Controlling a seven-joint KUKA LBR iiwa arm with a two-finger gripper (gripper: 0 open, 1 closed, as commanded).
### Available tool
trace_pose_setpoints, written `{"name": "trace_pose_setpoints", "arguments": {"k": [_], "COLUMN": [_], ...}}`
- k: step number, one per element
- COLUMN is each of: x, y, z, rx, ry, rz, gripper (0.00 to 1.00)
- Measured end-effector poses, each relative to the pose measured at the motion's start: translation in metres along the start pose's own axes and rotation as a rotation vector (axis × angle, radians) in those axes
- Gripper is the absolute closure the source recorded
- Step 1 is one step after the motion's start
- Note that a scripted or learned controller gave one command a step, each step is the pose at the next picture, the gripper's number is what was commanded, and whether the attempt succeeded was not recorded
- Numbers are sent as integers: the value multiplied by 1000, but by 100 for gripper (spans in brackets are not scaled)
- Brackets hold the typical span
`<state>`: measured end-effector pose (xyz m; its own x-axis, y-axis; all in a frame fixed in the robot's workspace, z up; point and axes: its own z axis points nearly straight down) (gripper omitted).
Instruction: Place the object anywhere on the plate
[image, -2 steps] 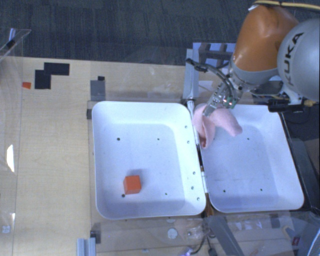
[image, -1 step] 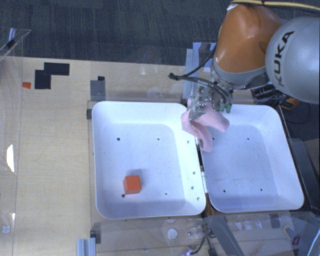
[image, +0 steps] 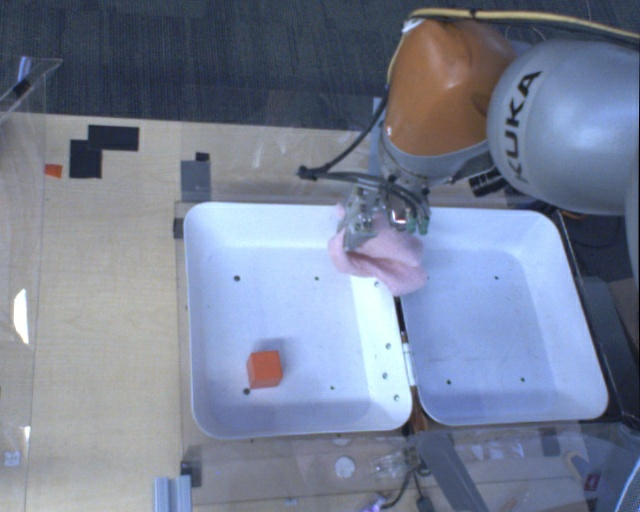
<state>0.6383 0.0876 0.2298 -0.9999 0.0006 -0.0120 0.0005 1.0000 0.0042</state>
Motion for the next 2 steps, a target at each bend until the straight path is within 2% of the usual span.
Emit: {"name": "trace_pose_setpoints", "arguments": {"k": [2], "x": [16], "y": [95], "z": [0], "rx": [-2], "ry": [1], "rz": [-4], "gripper": [100]}}
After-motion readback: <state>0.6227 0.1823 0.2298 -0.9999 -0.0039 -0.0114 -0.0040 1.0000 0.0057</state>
